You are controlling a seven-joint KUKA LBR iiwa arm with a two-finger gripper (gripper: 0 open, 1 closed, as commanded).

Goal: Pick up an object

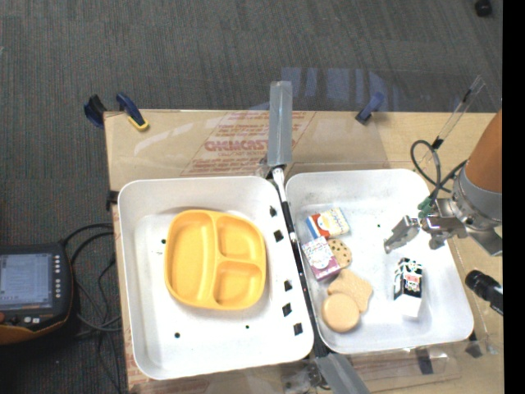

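**Desk:** Over the right bin [373, 189], what is the arm doing?

**Photographer:** Its end effector [404, 233] hangs above bare white floor in the bin's upper right part. The fingers look slightly parted and nothing sits between them. No object is held.

**Desk:** So the pick is not done?

**Photographer:** Not as far as this view shows. Every item lies on the bin floor. I judge the task to be at the approach stage: choosing, descending, closing and lifting all remain.

**Desk:** What is on offer?

**Photographer:** A small black-and-white carton [409, 285] lies just below the end effector, nearest to it. Well to its left, by the divider, are a snack box [328, 222], a purple packet [319, 257], and a chocolate-chip cookie [342, 254] beside it. Below those, a slice of toast [351, 286] touches a round biscuit [340, 312].

**Desk:** And the other bin?

**Photographer:** The left bin [143, 335] holds a yellow divided plate [216, 258], far from the arm.

**Desk:** Likely target?

**Photographer:** My guess is the carton, being closest, but the view does not settle it.
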